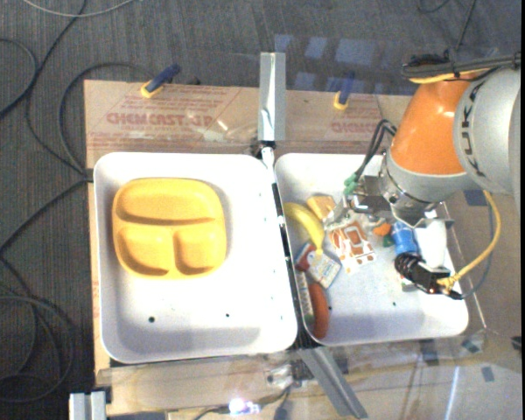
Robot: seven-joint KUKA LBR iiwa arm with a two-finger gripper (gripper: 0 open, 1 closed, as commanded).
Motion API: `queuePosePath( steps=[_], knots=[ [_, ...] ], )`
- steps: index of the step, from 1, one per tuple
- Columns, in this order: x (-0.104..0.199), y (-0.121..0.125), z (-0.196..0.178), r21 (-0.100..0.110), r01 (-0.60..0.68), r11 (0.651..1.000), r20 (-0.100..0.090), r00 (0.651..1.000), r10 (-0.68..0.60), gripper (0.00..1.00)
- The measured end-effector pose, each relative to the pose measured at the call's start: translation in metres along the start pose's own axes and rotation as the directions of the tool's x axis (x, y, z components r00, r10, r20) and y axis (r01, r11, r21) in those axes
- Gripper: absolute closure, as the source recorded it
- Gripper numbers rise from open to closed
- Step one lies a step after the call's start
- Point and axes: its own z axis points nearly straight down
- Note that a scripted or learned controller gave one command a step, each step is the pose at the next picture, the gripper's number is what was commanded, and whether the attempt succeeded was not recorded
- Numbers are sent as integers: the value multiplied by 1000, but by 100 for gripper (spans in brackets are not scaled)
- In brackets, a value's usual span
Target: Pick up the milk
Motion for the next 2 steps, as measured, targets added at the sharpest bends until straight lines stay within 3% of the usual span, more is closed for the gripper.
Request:
queuePosePath(
  steps=[1,2],
  knots=[
    [-9,-17,23,1,-97,995,0,995,97,100],
    [-19,-2,14,1,-274,962,1,962,274,100]
  ],
)
